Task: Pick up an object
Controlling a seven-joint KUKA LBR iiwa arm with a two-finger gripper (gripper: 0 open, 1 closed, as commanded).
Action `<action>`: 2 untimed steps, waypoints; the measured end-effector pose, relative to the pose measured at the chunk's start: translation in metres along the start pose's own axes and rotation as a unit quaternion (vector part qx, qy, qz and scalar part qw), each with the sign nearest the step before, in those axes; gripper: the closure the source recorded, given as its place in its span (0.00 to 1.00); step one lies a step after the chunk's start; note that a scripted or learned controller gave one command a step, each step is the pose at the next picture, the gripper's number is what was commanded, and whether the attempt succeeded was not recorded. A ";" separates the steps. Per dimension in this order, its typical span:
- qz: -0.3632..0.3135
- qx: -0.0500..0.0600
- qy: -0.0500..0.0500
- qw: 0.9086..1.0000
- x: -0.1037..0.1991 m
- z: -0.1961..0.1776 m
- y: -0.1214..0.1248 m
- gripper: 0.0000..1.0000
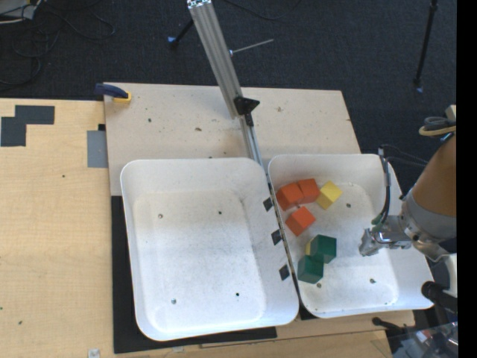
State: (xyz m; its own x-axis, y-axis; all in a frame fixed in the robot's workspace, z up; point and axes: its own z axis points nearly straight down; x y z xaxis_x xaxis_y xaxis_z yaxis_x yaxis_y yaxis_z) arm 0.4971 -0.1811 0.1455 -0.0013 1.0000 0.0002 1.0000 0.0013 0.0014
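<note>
Poised in the right bin (387,293), end effector (375,239) state unclear, beside blocks (307,200) clustered for picking.

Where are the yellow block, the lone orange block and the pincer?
yellow block (329,194), camera view, on its top face.
lone orange block (301,220), camera view, on its top face.
pincer (375,239), camera view, on its metal tip over the right bin.
</note>
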 end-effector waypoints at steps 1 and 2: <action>0.000 -0.001 -0.001 1.000 -0.003 -0.060 -0.006 1.00; 0.000 -0.001 -0.001 1.000 -0.005 -0.121 0.000 1.00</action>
State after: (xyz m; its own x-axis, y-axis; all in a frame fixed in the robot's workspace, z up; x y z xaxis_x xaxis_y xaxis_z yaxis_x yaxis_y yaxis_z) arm 0.4972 -0.1866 0.2663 -0.0018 1.0000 -0.0013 1.0000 0.0018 0.0035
